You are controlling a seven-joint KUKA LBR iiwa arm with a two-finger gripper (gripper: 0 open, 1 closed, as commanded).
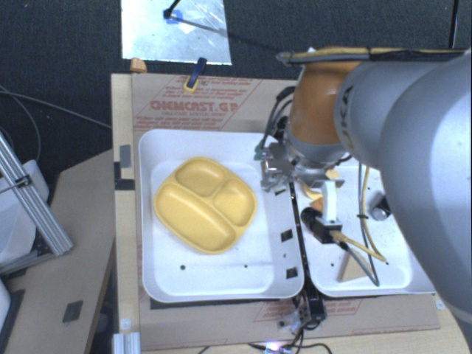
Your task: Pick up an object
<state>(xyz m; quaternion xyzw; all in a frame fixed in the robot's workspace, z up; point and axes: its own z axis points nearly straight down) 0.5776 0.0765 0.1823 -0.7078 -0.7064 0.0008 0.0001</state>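
A yellow divided plate (205, 203) lies in the left white bin (169, 286), a little left of its middle. My gripper (289, 169) hangs below the orange band of the arm, over the divider between the two bins, just right of the plate's right edge. The wrist and arm cover most of it. In the right bin (394, 275) a thin wooden stick with dark prongs (357, 260) lies near the front, and a small grey round piece (379, 212) sits beside the arm. A pale orange bit (316, 195) peeks out under the wrist.
The big grey arm covers the right bin's back and right side. Behind the bins lie brown cardboard (195, 103) and a shiny sheet (175, 19). A metal frame (33, 212) stands at the left on the bench.
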